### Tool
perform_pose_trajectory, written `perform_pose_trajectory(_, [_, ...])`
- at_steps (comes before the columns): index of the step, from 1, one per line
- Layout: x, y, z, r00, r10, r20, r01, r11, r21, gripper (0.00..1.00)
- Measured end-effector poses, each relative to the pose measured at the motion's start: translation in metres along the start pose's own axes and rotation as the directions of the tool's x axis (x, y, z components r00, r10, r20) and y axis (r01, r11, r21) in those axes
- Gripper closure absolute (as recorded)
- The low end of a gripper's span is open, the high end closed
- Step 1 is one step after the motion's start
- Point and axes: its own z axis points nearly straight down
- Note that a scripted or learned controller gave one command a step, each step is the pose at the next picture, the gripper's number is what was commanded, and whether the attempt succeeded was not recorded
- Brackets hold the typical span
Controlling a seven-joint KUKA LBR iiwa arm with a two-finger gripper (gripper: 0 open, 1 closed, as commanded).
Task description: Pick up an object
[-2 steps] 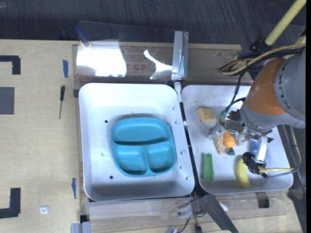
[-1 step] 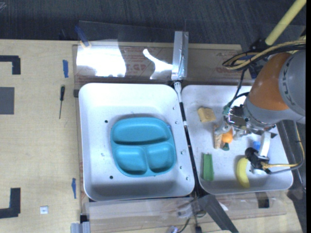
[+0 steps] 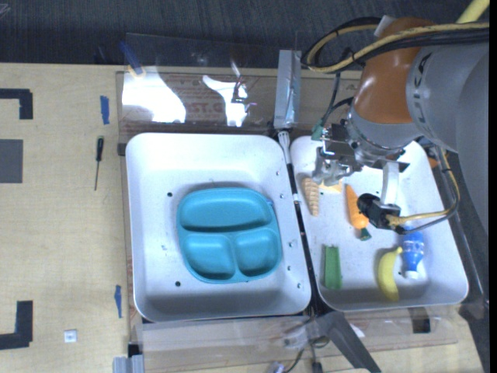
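Note:
My gripper (image 3: 331,169) hangs over the upper left part of the right bin (image 3: 446,231), reaching in from the right. Just below and left of it lies a tan ridged cone (image 3: 312,196), close to the bin's left wall. An orange carrot (image 3: 356,209) lies just right of the cone, under the wrist. Nearer the front of this bin are a green block (image 3: 331,266), a yellow banana (image 3: 387,275) and a small blue-and-white bottle (image 3: 413,257). I see nothing held by the gripper.
The left bin (image 3: 147,169) holds a blue divided plate (image 3: 227,231) in its middle. A ridge (image 3: 293,200) separates the two bins. A clear plastic panel (image 3: 194,95) stands behind the left bin.

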Motion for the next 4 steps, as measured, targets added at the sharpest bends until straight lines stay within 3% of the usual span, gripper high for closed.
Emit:
perform_pose_trajectory(1, [-0.006, -0.001, 0.004, 1.0, 0.008, 0.006, -0.008, 1.0, 0.008, 0.0])
perform_pose_trajectory(2, [-0.075, -0.012, 0.026, 0.991, 0.136, 0.009, -0.136, 0.991, 0.012, 0.0])
perform_pose_trajectory(3, [-0.107, -0.021, 0.112, 0.986, 0.167, 0.007, -0.167, 0.986, 0.003, 0.0])
perform_pose_trajectory(4, [-0.115, 0.03, 0.123, 0.922, 0.387, 0.008, -0.387, 0.922, 0.002, 0.0])
